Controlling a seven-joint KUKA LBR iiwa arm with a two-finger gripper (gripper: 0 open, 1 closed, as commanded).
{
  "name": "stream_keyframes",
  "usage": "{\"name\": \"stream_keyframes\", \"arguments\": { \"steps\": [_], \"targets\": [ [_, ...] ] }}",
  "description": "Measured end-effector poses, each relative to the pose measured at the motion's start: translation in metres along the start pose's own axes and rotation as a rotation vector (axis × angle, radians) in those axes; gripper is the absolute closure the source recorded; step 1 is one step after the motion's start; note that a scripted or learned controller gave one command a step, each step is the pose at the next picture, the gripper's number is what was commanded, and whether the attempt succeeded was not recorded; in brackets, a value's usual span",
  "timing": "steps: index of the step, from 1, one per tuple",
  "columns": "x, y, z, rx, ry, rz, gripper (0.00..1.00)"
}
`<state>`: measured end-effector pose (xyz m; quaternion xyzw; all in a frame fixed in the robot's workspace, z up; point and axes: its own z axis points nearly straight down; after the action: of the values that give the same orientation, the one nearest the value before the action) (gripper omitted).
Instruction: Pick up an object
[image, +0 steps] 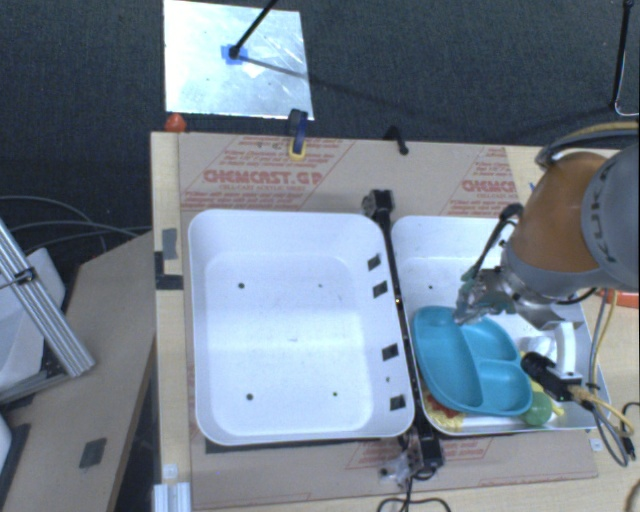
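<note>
A light blue divided plate (470, 360) lies in the right bin (430, 255), toward its near side. A small green object (540, 408) pokes out at the plate's near right corner, and a bit of yellow (447, 421) shows under its near edge. My gripper (468, 306) hangs low over the plate's far right rim, at or just above it. The grey arm with its orange band (560, 220) comes in from the right and hides the bin's right part.
The left bin (290, 330) sits beside the right one, with a black clip divider (385, 290) between them. Both rest on a brown cardboard sheet (260, 175). A silver foil sheet (238, 60) lies beyond the bench. Cables (600, 400) trail at the right.
</note>
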<state>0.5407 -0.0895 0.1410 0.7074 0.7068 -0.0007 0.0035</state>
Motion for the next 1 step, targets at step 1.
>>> {"name": "stream_keyframes", "arguments": {
  "steps": [1],
  "targets": [
    [0.004,0.0088,0.051,-0.022,-0.001,0.0,1.0]
  ]
}}
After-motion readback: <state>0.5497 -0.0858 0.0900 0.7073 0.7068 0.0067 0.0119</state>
